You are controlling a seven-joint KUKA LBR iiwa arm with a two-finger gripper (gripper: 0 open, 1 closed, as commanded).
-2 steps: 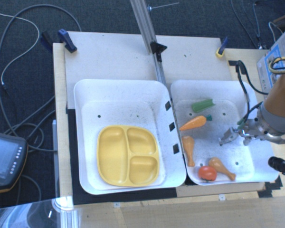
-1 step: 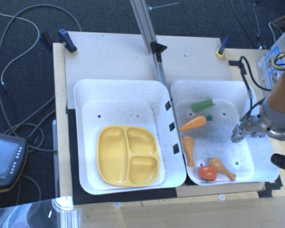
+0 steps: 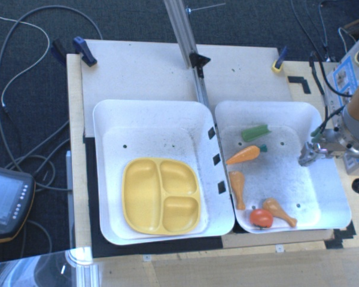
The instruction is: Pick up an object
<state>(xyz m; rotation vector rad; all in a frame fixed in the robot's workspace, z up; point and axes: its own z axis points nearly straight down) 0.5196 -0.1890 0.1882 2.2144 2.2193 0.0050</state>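
The gripper (image 3: 308,156) is at the right side of the right bin (image 3: 299,113), low over the white floor and near the right wall, and the arm (image 3: 354,121) comes in from the right edge. Whether the fingers are spread or pressed together I cannot tell, because the tips look only like a small grey metal shape at this angle; nothing is visible between them. All the objects lie to the left of the gripper or nearer to the front rim, apart from it. The green piece (image 3: 255,132) lies in the back part of the bin, up and to the left of the gripper. The carrot (image 3: 245,155) lies just in front of it, with the thin point toward the wall between the two bins and a small dark green end on its right; it is roughly level with the gripper but well to the left. A tan drumstick (image 3: 237,189) lies lengthwise near the left wall. At the front rim there are a red tomato (image 3: 262,218) and a second drumstick (image 3: 279,212), close beside each other. The left bin (image 3: 149,115) holds a yellow tray (image 3: 162,195) with three compartments.
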